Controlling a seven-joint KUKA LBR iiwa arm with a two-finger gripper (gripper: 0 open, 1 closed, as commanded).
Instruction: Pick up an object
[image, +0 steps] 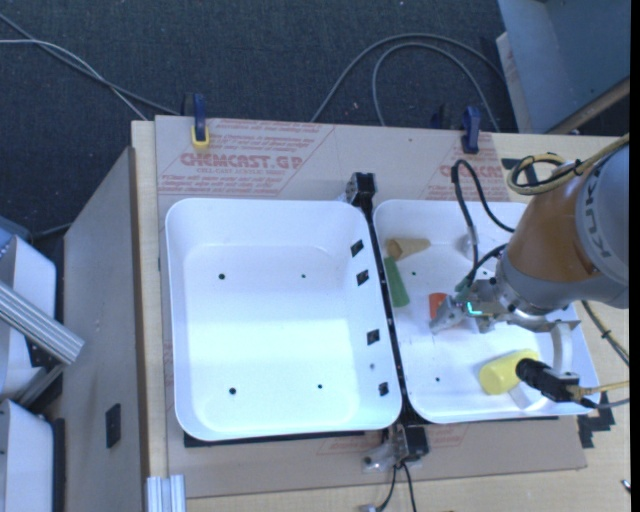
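The arm (560, 235) reaches in from the right of the frame, its orange band over the right bin (440, 400), and the gripper (444, 316) is down low near the middle of that bin. A green light glows on its body. Whether its grip is clenched or released cannot be told from this slanted view.

Right at the gripper's tip sits a small orange piece (437, 301), touching it or just beside it; which one is not clear, and nothing shows the piece being held. Left of that, hard by the divider between the bins, lies a green stick (397, 284), running up and down the frame. Above it, toward the bin's upper left, there's a tan piece (409, 246) — well apart from the gripper. Lower right in the same bin, a yellow lump (496, 375) rests on the white floor.

The left bin (180, 300) lies alongside, its floor white with a few small dark dots. Both bins sit on a brown sheet with red lettering on the desk (100, 330) — two blue clamps (200, 128) grip the sheet's upper edge.
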